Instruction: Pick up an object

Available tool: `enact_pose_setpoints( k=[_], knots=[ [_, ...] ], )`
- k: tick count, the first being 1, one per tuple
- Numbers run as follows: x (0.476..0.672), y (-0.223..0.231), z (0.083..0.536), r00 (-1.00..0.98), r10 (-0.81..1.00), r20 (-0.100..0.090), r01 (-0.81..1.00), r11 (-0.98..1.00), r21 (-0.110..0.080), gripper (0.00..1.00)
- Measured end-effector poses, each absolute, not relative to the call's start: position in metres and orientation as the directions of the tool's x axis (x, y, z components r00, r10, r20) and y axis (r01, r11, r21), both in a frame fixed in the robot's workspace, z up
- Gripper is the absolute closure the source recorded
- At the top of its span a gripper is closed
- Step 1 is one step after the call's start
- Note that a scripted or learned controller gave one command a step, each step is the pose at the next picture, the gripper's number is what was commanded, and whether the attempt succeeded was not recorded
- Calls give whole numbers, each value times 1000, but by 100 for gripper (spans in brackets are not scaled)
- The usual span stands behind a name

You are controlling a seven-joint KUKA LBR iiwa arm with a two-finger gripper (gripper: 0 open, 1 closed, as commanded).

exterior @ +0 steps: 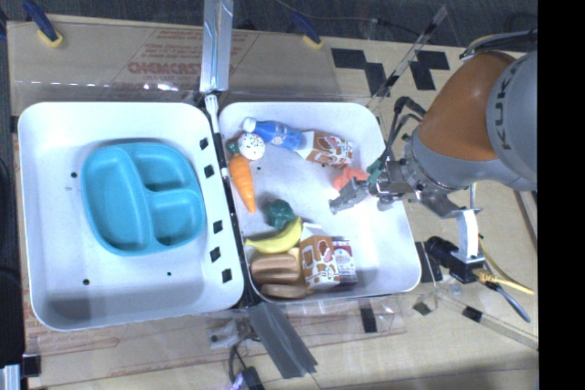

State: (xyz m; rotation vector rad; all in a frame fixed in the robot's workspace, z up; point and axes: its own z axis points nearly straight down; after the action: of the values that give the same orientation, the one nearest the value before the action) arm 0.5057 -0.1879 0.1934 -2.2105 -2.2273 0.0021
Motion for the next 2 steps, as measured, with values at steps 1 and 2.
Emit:
enact_pose_setpoints(
  k=[1,2],
  knots=[
    [538,-133,108,-14,1000,3,1000,14,-10,0],
    [528,-117,108,-227,974,-14,974,227,10,0]
  ],
)
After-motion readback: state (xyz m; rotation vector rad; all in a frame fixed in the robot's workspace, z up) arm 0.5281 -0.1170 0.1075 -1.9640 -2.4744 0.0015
